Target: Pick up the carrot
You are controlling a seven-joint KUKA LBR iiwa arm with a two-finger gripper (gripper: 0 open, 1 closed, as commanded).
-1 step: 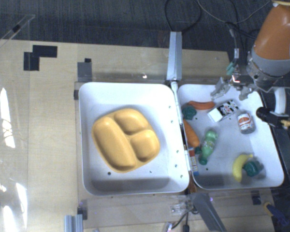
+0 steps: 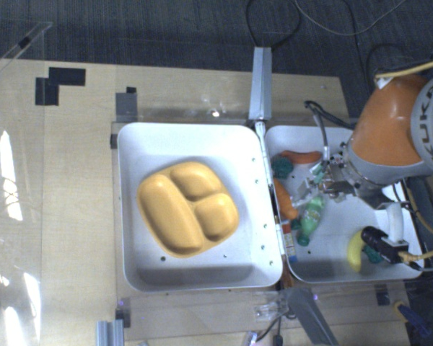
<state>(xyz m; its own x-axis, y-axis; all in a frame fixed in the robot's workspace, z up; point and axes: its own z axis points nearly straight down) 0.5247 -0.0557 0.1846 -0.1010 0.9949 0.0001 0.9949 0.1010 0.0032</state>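
We find the slim orange carrot (image 2: 283, 200) in the right-hand shallow white bin (image 2: 325, 269), hard against that bin's left wall, just beside the divider that separates it from the left-hand white bin (image 2: 130, 193), where a big yellow three-lobed moulded insert (image 2: 187, 207) sits. The carrot's long axis runs roughly along that wall, from near a dark green rounded object (image 2: 282, 166) at its upper end down toward a pale green bottle-shaped item (image 2: 312, 215) at its lower end, and part of its length is hidden by clutter. The grey arm with the orange band (image 2: 397, 128) reaches in from the right, and its two-finger gripper (image 2: 319, 182) hangs over the middle of the right bin, so the carrot lies to its left and slightly lower in the view, near but apart from it. The tool tip is a tangle of metal and cable, so whether it is spread or closed is beyond us; we see nothing held in it. We judge that the coming move turns on a short shift toward the left wall, with the closing line across the carrot's length. The wall and the green bottle crowd both sides, which could spoil the grasp. A second orange piece (image 2: 303, 156) near the bin's far edge and a yellow object (image 2: 355, 251) lie away from this path.
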